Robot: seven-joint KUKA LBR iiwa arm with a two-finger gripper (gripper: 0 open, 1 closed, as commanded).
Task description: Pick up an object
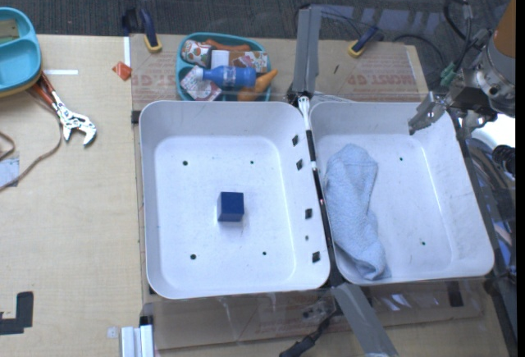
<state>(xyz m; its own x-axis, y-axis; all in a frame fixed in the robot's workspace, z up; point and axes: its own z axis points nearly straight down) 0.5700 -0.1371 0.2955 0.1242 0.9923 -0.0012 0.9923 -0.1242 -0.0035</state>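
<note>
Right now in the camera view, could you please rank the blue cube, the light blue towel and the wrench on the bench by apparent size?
1. Light blue towel, clearly the largest, lying in the right bin.
2. Wrench, on the bench left of the bins.
3. Blue cube in the left bin, the smallest.

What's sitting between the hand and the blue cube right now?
In the camera view, the pale blue towel and the bins' shared rims lie between the hand and the blue cube.

The arm [502,60] is running off the right edge, its gripper [443,112] too small to read, while a blue tray [16,52] is being cropped at left.
</note>
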